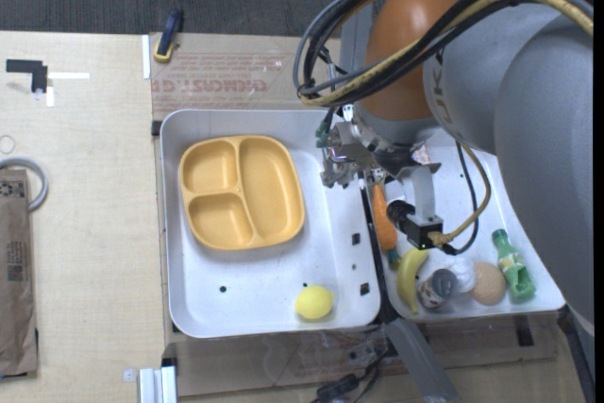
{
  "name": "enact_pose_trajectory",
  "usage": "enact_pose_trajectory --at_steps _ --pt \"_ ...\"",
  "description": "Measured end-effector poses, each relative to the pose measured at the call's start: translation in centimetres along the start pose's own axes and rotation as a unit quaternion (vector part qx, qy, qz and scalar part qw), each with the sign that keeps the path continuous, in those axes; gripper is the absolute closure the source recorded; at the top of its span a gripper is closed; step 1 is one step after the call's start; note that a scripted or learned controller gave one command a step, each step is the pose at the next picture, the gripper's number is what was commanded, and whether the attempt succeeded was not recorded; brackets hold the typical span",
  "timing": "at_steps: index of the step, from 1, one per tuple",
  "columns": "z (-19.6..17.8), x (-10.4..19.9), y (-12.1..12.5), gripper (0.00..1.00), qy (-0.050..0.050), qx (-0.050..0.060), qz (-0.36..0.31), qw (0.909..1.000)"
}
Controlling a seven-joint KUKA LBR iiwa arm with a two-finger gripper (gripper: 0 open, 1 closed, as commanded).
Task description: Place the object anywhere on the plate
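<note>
A yellow three-compartment plate (243,193) lies in the back half of the left bin (255,307). My gripper (345,169) hangs just right of the plate, over the wall between the two bins. An orange carrot (381,211) lies directly below and right of the gripper, along the left wall of the right bin; the arm's body hides its upper end. A yellow lemon (314,302) rests near the left bin's front edge, well apart from the gripper.
The right bin's front holds a banana (409,274), a small can (436,288), a beige round object (488,283) and a green bottle (512,265). Cables loop over the arm. A brown bag (16,269) lies on the bench at far left.
</note>
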State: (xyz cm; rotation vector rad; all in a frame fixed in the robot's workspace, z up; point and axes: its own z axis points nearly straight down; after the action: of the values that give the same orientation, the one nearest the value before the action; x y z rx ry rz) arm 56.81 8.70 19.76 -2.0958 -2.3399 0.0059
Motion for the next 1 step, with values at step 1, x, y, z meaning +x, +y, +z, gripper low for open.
enact_pose_trajectory --at_steps 1 --pt "-8.86 2.85 3.47 1.00 -0.001 -0.001 0.023 0.9997"
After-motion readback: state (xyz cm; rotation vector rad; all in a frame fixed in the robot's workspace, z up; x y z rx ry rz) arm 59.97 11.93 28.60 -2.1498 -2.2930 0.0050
